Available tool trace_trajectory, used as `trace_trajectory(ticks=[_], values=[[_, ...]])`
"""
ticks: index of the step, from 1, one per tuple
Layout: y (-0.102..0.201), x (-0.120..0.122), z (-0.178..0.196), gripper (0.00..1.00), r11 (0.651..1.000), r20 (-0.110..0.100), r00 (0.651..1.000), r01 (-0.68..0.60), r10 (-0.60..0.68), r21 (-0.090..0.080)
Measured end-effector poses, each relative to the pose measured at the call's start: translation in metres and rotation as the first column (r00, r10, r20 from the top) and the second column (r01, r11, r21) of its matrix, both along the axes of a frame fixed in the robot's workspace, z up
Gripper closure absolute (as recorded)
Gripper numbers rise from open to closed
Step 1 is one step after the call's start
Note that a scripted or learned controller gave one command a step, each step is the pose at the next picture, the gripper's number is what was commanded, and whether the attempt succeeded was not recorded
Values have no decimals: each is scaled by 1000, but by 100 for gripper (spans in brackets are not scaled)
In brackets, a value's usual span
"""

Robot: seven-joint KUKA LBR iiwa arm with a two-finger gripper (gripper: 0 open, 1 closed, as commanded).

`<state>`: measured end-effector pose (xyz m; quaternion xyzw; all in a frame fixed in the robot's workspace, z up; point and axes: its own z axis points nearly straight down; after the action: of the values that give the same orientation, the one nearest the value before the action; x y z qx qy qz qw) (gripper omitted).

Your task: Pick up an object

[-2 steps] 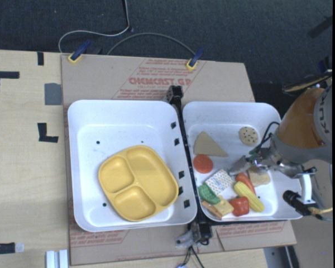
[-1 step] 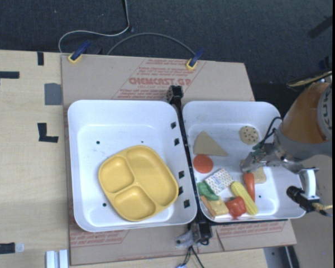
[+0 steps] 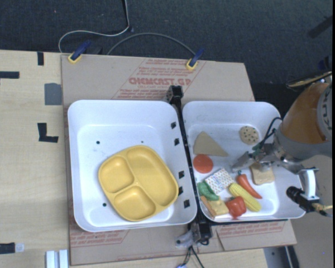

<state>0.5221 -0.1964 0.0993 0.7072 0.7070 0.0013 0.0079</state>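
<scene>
**Currently: Gripper Low in the Right Bin, Above the Toy Food**

We see the arm (image 3: 307, 121) reaching in from the right, with its gripper (image 3: 255, 156) low over the right bin (image 3: 223, 109). We cannot tell how far the fingers stand apart, and we see nothing held between them.

The candidate objects sit clustered in the near half of this bin, which explains the low, inward reach. A tan bread slice (image 3: 263, 175) lies just below the gripper, touching or nearly touching it. A red chilli pepper (image 3: 247, 185) lies beside the bread, with a corn cob (image 3: 244, 196) and a red tomato (image 3: 236, 206) nearer the front wall. Further left we note a checkered cracker (image 3: 219, 180), a green vegetable (image 3: 207, 190), an orange-red disc (image 3: 202, 163), and a tan wedge (image 3: 210, 146). A round cookie (image 3: 248, 133) rests apart, near the back.

The left bin (image 3: 84, 127) carries a yellow divided plate (image 3: 137, 182), well apart from the gripper.

We judge the bread slice or the pepper the likeliest target, since both lie closest. Crowding there raises the risk of a missed grasp.
</scene>
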Motion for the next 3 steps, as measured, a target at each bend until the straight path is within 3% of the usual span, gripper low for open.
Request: trace_trajectory(ticks=[1, 2, 3], values=[[58, -26, -10, 0, 1000, 5, 1000, -1, 1, -3], [56, -24, 1, 100, 1000, 6, 1000, 1, -1, -3], [56, -25, 0, 0, 1000, 4, 1000, 1, -1, -2]])
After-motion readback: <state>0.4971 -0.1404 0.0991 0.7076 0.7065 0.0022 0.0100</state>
